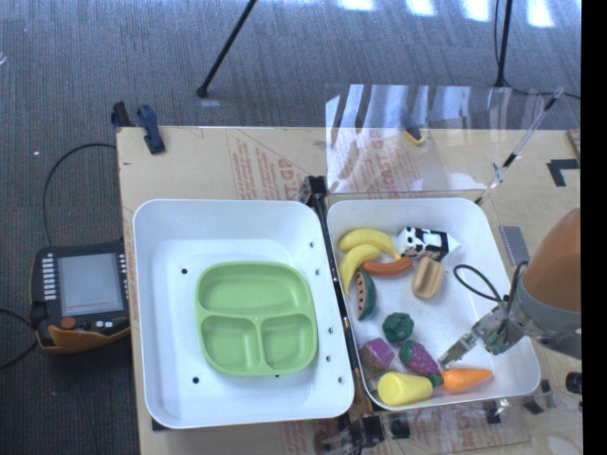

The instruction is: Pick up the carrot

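Orange target: the carrot [467, 379] is lying flat in the near right corner of the right bin [474, 218], nothing gripping it yet.
Long axis: runs roughly left-right across the view, green top end toward the yellow pear [405, 388], tip pointing at the bin's right wall.
Gripper: the gripper [455, 352] comes in from the right, hanging just above and a touch left of the carrot's middle.
Fingers: honestly can't tell if they're open or closed, too small and blurry at the tip.
Key relation: carrot sits just toward the near edge from the fingers, very close, so probably a short drop and a nudge toward that edge, closing across the short width.
Neighbours: purple grapes [418, 358] just left, pear touching the leafy end, so crowding risk there.
Left bin: green divided plate [256, 316], not involved.
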Controlling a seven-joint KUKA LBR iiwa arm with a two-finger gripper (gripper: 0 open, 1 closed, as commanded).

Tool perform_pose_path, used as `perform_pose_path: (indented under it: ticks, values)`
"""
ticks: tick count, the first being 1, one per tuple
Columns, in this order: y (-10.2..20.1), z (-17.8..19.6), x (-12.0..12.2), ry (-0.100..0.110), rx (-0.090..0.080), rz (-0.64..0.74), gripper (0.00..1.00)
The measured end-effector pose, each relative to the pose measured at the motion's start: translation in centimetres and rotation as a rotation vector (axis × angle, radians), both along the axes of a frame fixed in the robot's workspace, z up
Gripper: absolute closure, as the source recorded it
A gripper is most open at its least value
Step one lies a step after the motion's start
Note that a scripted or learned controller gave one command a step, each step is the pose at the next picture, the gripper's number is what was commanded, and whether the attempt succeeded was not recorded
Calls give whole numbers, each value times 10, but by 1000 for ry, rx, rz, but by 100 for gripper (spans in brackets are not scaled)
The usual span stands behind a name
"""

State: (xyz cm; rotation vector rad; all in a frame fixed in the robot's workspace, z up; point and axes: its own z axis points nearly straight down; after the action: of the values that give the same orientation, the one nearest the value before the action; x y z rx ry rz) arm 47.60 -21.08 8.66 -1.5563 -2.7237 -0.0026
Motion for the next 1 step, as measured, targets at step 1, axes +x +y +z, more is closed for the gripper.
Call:
perform_pose_path:
  ticks: [1]
  values:
    - [9, 0, 0, 0, -1, -236, 0]
